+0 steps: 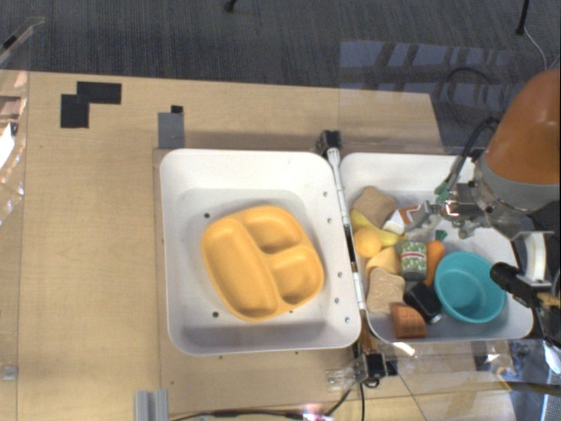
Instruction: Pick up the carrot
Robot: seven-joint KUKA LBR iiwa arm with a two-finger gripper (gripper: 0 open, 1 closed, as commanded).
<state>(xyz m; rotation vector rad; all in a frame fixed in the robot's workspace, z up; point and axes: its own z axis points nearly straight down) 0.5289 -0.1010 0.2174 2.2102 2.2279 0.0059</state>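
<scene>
A small can [413, 258] with a green and white label is seen in the right bin [491, 167]; its print is too small to be read. No other writing can be made out anywhere.

The carrot [434, 261] is found in the same bin, lying just beside the can on its right and touching the rim of a teal bowl [470, 287]. Around it are gathered a banana [375, 231], a brown bread-like piece [374, 204] at the top, a pale slice [384, 289] lower down, an orange-brown block [408, 320] and a small black object [423, 302] (its kind cannot be told).

The claw [445, 215] is held above the upper part of the right bin, just above the can and the carrot; whether it is open or closed cannot be told, and nothing is seen gripped in it. The arm's orange band [529, 139] is seen at the right.

In the left bin [193, 178] a yellow divided tray [261, 260] is laid at a slant.

Both bins are carried by a light wooden table [88, 261], on which black marks [88, 102] are seen at the upper left. Beyond the table a dark grey carpeted floor [351, 16] is visible, and cables [386, 393] run along the table's near edge.
</scene>
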